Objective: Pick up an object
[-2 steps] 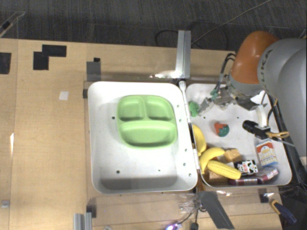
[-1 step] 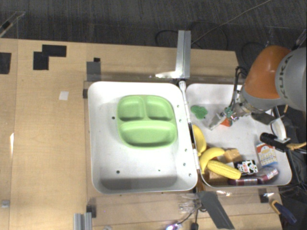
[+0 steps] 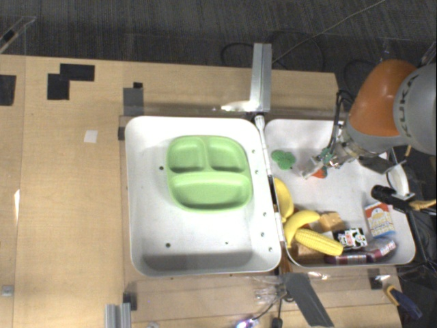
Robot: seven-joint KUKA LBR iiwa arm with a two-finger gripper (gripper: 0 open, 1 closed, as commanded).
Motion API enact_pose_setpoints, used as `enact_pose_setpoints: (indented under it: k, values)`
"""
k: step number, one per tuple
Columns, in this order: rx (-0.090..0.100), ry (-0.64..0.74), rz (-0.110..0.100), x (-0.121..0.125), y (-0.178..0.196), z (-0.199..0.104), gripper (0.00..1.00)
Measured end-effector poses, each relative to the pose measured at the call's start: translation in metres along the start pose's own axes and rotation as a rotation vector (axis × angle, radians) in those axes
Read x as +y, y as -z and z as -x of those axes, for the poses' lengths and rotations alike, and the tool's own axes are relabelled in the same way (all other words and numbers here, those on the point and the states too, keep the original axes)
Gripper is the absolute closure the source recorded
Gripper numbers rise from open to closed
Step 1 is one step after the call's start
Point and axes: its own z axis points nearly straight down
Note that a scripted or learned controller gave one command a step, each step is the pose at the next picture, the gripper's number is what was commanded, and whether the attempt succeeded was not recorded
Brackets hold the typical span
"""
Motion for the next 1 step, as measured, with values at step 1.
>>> enact_pose_setpoints:
  k: [1]
  values:
    - [0.005,-0.062,-0.011,0.0766,0.1168,-0.0499,1.00]
